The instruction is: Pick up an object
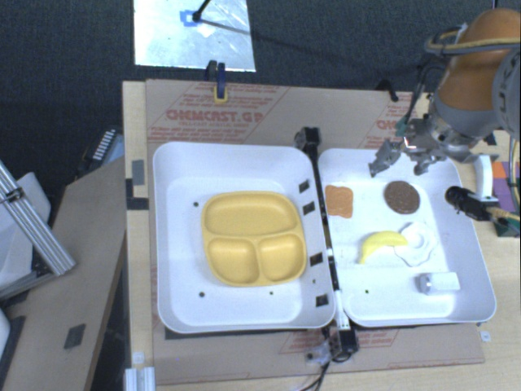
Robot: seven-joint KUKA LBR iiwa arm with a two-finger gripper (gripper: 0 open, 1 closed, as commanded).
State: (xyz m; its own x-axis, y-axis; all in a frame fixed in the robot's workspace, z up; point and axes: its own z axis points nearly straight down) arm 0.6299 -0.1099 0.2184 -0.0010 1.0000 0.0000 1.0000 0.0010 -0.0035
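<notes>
A grey KUKA arm (pixel 480 72) with an orange band reaches in from three o'clock and hangs its two-finger gripper (pixel 404 161) over the far edge of the right bin (pixel 464 300). The two dark fingers (pixel 383 163) stand spread apart with nothing between them, so the hand is released and holds no object.

The right bin carries the loose pieces. A brown round disc (pixel 401 196) lies just below the gripper, toward six o'clock from it, apart from the fingers. An orange-brown flat square piece (pixel 339 201) sits at nine o'clock from the disc, near the divider between the bins. A yellow banana (pixel 381 243) lies near the bin's middle, and a white fried-egg shape (pixel 414 249) touches it at its three o'clock end. A small white block (pixel 437 282) rests toward five o'clock from the banana, near the bin's near corner.

The left bin (pixel 175 300) holds a yellow divided plate (pixel 248 236) with three compartments, resting flat at its centre.

Both bins sit on a brown cardboard sheet (pixel 244 108) printed with red lettering. A silvery square sheet (pixel 194 24) lies on the dark floor at twelve o'clock from the left bin.
</notes>
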